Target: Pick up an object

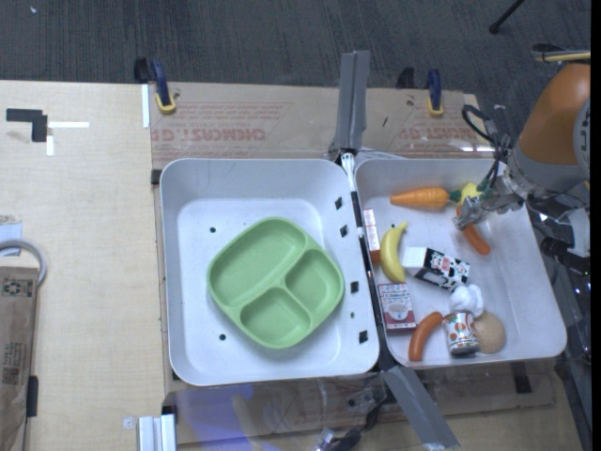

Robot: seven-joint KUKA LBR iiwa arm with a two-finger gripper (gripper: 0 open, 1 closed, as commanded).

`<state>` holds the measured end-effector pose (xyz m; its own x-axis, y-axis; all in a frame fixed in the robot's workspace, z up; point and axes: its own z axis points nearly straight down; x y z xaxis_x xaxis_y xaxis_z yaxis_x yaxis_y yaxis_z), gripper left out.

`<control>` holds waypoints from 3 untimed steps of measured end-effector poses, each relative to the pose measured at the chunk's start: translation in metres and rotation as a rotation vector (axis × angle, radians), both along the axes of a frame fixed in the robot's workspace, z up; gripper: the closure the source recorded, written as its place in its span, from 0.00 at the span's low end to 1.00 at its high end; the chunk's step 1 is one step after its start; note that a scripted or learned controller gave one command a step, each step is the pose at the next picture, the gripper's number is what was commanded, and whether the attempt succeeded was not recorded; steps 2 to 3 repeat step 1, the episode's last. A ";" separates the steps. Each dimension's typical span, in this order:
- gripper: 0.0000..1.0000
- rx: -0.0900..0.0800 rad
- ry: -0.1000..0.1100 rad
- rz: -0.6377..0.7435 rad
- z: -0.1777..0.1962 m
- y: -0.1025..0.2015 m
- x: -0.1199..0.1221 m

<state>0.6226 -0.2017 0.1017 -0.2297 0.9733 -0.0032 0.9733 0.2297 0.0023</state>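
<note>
Dark carpet runs behind a pale wooden bench (75,214), on which two white bins are set side by side, held by cardboard (244,125) clamped at the far edge, presumably so they cannot slide.

Nearest the camera, along the right bin's (526,289) front edge, a sausage (423,334), a small can (459,333) and a brownish ball (489,332) are crowded together, touching or nearly so; something white (467,298) is lodged just behind the can. A small carton (396,305) lies by the divider (362,252). Further back, a banana (391,252) and a cow-patterned box (441,268) are found near the middle. At the far end a carrot (421,197) lies apart from the rest, with a small yellow piece (469,193) beside its tip.

The left bin (188,205) is taken up by a green tray (275,282), laid flat with three compartments, probably as a receiving place.

The gripper (472,214) is lowered into the far right of the right bin, reached in from the arm's (554,120) side. An orange-red item (477,241) lies at its tip and is judged the likely target, being loose and uncrowded. Whether the fingers are spread or closed cannot be told, and no grasp can be confirmed. The pick is judged to be at the approach or closing step.
</note>
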 end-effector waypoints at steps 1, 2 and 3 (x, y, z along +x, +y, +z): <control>1.00 0.001 0.001 0.064 0.102 0.064 0.020; 1.00 0.001 0.001 0.064 0.102 0.064 0.020; 1.00 0.001 0.001 0.064 0.102 0.064 0.020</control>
